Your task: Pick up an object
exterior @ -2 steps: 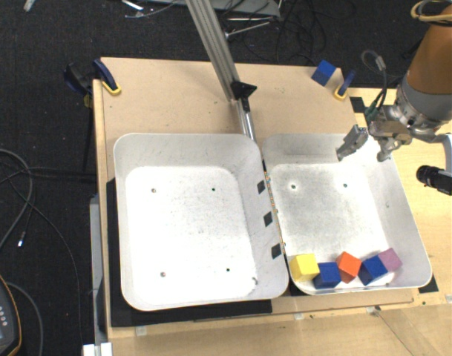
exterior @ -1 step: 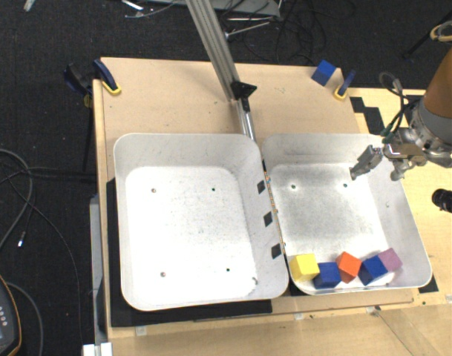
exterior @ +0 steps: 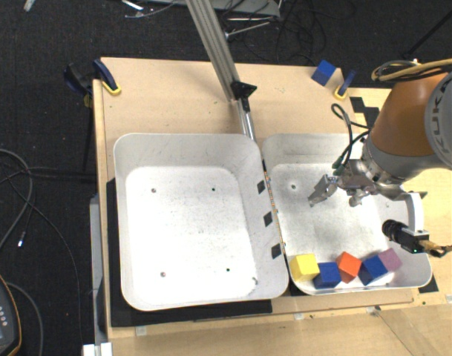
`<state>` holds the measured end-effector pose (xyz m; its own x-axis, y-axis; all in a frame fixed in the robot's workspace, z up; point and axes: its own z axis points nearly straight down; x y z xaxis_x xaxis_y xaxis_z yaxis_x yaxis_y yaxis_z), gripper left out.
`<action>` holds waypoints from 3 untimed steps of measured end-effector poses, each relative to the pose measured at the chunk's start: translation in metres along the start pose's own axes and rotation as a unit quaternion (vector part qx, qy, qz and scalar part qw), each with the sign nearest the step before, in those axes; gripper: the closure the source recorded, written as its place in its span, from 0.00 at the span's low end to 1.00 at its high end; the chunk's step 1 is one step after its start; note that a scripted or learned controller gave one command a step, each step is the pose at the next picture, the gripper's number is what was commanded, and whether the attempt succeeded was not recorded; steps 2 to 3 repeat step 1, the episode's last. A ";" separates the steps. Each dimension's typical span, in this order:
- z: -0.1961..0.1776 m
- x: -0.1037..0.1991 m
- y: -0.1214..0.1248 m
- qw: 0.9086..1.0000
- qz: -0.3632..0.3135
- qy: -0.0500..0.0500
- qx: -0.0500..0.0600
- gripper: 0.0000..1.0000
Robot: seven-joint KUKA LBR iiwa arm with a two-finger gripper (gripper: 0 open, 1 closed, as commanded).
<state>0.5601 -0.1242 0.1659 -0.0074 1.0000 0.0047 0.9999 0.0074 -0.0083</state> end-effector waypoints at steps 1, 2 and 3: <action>0.027 0.008 -0.036 1.000 0.005 -0.001 -0.001 0.00; 0.027 0.008 -0.036 1.000 0.005 -0.001 -0.001 0.00; 0.027 0.008 -0.036 1.000 0.005 -0.001 -0.001 0.00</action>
